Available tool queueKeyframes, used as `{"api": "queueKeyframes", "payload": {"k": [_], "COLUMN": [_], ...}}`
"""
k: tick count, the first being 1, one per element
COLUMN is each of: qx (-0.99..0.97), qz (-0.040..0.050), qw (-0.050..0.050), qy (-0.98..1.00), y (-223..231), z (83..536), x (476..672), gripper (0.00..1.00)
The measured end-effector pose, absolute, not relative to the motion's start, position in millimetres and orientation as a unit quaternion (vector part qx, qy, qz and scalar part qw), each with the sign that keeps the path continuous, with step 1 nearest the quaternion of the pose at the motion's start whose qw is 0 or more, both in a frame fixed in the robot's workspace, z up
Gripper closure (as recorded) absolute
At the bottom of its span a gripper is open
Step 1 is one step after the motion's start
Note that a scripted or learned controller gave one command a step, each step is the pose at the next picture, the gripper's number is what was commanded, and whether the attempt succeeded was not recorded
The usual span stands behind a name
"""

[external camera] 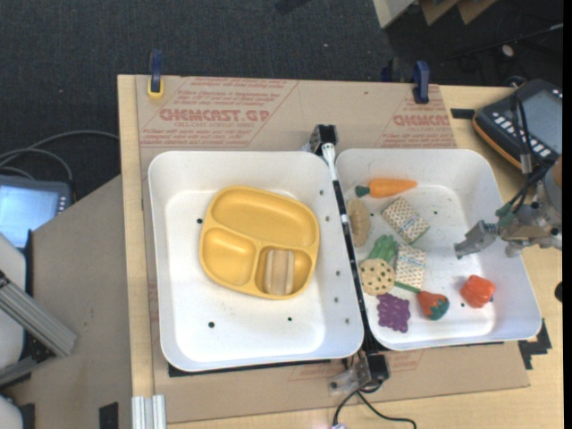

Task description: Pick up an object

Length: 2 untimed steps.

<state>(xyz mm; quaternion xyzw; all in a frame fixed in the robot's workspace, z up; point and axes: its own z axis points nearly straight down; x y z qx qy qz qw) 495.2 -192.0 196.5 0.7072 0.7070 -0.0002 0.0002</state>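
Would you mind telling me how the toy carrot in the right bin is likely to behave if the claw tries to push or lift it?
The carrot looks like smooth moulded plastic, so probably stiff, light and somewhat slippery. Its rounded, tapered shape suggests it may roll or pivot when nudged. It lies apart from the other toys near the right bin's far wall, so a push might slide it against that wall.

A yellow divided plate (260, 242) sits in the middle of the left white bin (174, 302). Behind that bin, two blue clamps (155, 71) (420, 80) grip the far edge of the printed brown surface (228, 110). A cable (63, 141) loops left of it.
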Motion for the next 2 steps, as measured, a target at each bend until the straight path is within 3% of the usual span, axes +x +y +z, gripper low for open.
{"api": "queueKeyframes", "payload": {"k": [1, 2], "qx": [0.707, 0.707], "qz": [0.0017, 0.0041], "qw": [-0.001, 0.004], "qy": [0.707, 0.707], "y": [-144.0, -146.4], "z": [81.3, 98.8], "x": [479.8, 482.9], "gripper": [0.00, 1.00]}}
